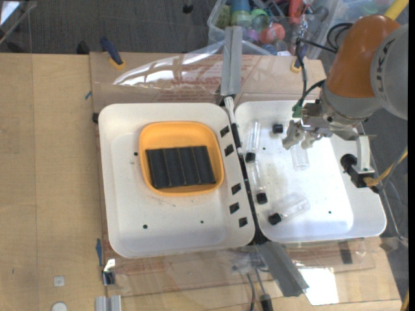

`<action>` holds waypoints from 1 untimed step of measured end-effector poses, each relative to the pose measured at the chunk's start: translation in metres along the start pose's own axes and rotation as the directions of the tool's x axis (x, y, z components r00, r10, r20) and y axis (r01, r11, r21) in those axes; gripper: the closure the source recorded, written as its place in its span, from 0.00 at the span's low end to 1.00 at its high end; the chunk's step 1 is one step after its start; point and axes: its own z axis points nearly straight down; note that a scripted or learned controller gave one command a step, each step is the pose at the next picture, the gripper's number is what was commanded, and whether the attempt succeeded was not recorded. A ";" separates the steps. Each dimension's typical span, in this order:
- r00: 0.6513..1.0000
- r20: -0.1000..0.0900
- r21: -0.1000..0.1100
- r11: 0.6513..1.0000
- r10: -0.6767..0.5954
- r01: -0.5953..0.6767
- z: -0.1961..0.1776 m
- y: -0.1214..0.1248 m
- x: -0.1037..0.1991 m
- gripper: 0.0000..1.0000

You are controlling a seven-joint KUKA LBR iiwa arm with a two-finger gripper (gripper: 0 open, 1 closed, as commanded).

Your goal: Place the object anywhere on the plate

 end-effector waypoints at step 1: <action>0.955 0.001 -0.004 0.955 -0.297 0.297 0.000 0.018 0.024 1.00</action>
